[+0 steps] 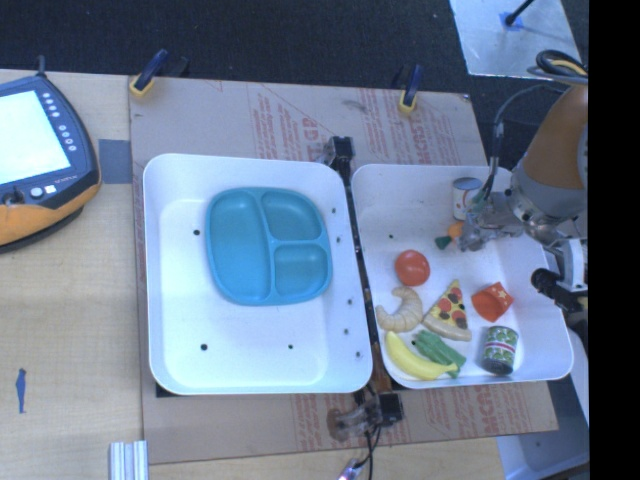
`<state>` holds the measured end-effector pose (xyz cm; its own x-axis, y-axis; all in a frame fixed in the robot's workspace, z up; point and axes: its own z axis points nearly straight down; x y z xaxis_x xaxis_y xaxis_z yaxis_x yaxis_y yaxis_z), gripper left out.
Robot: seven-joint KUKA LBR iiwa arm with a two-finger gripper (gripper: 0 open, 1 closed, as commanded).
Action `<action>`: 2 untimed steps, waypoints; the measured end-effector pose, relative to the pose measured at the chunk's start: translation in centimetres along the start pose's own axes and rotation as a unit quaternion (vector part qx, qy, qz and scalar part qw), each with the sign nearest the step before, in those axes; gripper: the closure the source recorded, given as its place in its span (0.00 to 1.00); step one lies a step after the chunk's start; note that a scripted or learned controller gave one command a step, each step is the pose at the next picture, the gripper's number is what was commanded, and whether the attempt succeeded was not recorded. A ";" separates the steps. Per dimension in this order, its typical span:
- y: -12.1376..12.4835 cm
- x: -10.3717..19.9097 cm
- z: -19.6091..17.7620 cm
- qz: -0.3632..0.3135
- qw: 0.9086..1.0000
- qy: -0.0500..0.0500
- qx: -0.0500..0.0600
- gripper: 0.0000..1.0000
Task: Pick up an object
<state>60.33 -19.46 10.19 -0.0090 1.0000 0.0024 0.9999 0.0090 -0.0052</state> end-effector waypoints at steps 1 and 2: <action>0.0 0.0 0.0 0.000 1.000 0.000 0.000 0.00; 0.0 0.0 -1.0 -0.002 1.000 0.000 0.001 1.00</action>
